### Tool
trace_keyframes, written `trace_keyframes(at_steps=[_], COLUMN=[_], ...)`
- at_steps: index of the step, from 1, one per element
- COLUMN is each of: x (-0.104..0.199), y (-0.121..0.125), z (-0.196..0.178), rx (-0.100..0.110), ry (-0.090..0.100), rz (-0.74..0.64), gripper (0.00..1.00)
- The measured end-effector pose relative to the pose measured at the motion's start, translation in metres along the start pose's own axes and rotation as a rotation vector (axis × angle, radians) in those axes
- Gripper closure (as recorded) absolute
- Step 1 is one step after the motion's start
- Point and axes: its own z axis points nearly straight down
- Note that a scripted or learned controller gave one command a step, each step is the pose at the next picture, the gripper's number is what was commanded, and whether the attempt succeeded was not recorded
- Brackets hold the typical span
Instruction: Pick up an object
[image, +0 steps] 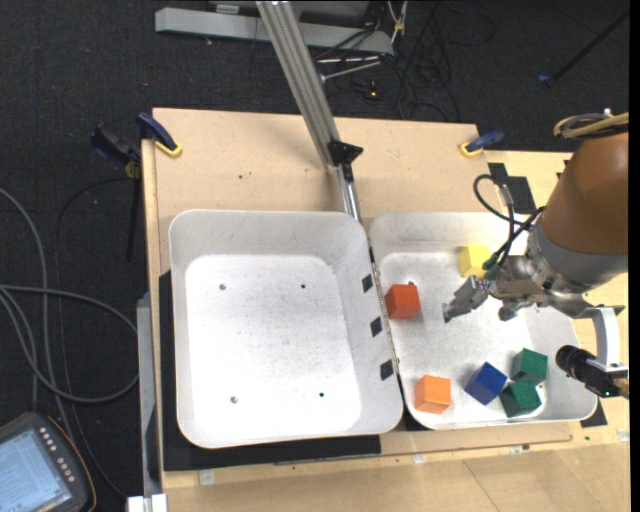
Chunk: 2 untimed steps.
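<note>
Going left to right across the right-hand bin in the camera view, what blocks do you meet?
red-orange block → orange block → yellow block → blue block → two green blocks, too overlapped to order.

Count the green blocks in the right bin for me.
2, both at the right bin's near right corner: one green block and a second green block just in front, touching it. The arm could be hiding more.
</note>
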Motion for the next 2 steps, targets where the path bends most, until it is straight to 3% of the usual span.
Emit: trace_keyframes(at_steps=[1,2], x=[0.0,-0.008], y=[0.0,-0.007], z=[0.0,0.055], rx=[-0.001,0.006], ry=[0.0,0.001], rz=[0.001,0.003], gripper=[0.0,0.0])
